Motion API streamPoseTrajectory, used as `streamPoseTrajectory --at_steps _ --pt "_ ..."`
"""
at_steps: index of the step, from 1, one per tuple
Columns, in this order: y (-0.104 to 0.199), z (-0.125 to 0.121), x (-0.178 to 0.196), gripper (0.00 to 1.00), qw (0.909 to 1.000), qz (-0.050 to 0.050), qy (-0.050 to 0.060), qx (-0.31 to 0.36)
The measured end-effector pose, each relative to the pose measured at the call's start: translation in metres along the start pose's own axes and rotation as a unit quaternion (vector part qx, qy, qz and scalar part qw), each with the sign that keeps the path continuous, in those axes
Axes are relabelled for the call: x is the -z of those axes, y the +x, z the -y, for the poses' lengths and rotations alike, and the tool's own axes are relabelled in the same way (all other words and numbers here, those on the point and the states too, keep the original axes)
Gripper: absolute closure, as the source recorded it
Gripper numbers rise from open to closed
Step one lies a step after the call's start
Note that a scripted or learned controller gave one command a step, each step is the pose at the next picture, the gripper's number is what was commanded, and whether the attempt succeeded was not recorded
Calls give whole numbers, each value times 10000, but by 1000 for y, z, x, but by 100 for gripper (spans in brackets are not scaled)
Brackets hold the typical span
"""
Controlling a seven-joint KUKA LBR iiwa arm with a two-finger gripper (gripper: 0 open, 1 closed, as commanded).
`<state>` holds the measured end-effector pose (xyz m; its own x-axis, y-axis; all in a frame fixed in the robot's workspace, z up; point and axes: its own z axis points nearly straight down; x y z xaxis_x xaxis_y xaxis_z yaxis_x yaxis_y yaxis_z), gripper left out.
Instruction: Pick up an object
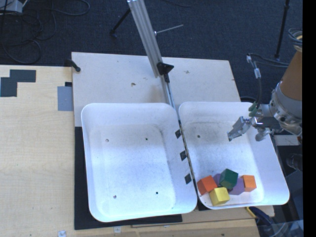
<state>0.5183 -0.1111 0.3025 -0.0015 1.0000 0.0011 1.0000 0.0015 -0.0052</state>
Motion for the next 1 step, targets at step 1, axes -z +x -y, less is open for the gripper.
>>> streamPoseTrajectory --at_steps 1 --pt "0 15 0 0 10000 3 -7 -12"
